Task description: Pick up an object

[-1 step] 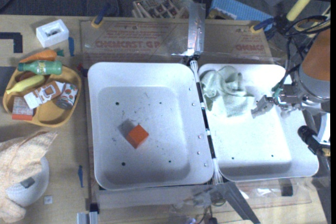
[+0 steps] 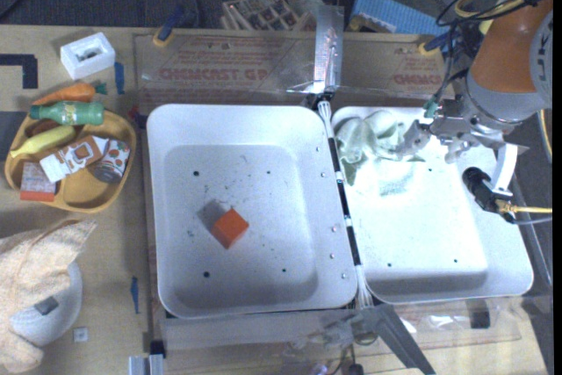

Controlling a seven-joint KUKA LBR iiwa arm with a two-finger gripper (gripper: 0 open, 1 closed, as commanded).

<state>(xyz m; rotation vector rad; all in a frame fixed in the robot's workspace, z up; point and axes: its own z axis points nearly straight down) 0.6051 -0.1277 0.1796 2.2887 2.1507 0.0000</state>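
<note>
1. You cannot tell how the jaws stand: the gripper (image 2: 439,136) is a blur of metal over the upper part of the right bin (image 2: 457,277), and nothing settles whether the jaws are spread or pressed together.
2. The arm (image 2: 509,57) is cut off by the frame's right edge; you see its orange band and grey wrist only.
3. Just left of the gripper, a pale greenish crumpled object (image 2: 364,136) lies in the right bin's upper left corner. Its outline is soft and washed out, so you cannot tell what it is, nor whether the gripper touches it.
4. An orange block (image 2: 231,228) lies in the left bin (image 2: 176,145), a little below centre, with a small grey shape touching its upper left side.
5. A clear sheet behind the bins carries reddish lettering, too faint to read with confidence.
6. On the wooden bench (image 2: 132,57), a yellow bowl (image 2: 88,193) at the left holds a green bottle (image 2: 68,112), a banana and small packets with illegible labels. A white box (image 2: 88,54) sits above it.
7. Beyond the bench you see dark carpet, cables and a blue box.
</note>
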